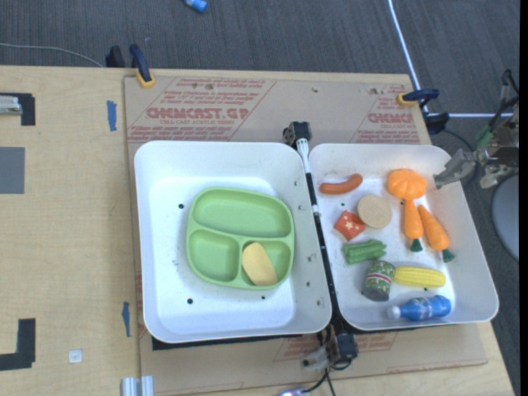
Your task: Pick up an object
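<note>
The pincer [452, 170] hovers beside the orange pumpkin [407, 183], seemingly empty.

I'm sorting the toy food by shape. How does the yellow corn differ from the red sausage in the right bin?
The corn is yellow and lies near the bin's front edge; the sausage is red-orange and lies near the back. The corn lies close beside a small can; the sausage lies apart from its neighbours. The corn looks straight, the sausage slightly curved. Both are long, lie flat and run roughly left to right.
</note>
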### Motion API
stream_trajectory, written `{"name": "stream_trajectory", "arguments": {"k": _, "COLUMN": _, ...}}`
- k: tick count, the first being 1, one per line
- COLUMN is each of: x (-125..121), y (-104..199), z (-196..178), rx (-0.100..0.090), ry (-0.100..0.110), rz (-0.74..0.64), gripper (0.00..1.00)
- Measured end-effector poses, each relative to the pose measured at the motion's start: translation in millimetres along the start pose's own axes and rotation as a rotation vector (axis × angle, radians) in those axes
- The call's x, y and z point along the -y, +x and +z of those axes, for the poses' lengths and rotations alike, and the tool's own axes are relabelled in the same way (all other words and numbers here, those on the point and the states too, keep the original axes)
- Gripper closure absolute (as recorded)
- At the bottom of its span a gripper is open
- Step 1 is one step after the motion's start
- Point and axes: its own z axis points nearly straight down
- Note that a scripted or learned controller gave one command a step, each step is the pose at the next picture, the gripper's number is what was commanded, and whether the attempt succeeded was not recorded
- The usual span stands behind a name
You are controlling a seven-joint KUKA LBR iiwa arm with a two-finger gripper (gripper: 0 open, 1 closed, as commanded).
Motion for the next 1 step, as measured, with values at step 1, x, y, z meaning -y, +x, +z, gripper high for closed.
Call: {"name": "stream_trajectory", "arguments": {"k": 1, "x": -37.3, "y": -0.1, "z": 155.7, "rx": -0.001, "ry": 0.001, "rz": -0.001, "gripper": 0.0}}
